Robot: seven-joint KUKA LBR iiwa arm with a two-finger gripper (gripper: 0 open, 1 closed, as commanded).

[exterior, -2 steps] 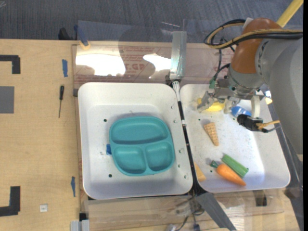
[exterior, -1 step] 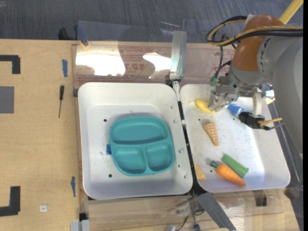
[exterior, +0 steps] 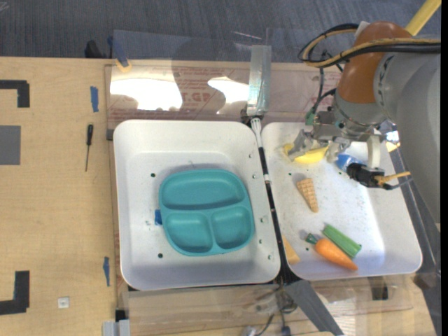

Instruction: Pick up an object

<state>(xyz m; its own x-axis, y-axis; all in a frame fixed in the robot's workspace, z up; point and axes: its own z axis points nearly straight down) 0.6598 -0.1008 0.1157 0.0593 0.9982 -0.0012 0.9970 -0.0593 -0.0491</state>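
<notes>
You see the gripper low over the yellow toy near the right bin's far left corner; whether it grips, you cannot tell.

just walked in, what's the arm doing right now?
The arm reaches in from the right, its gripper low over the far end of the right bin, right at a yellow object. Whether it has hold of it can't be told. A cone, a green piece and a carrot lie nearer in that bin. The left bin holds a teal divided plate.
</notes>
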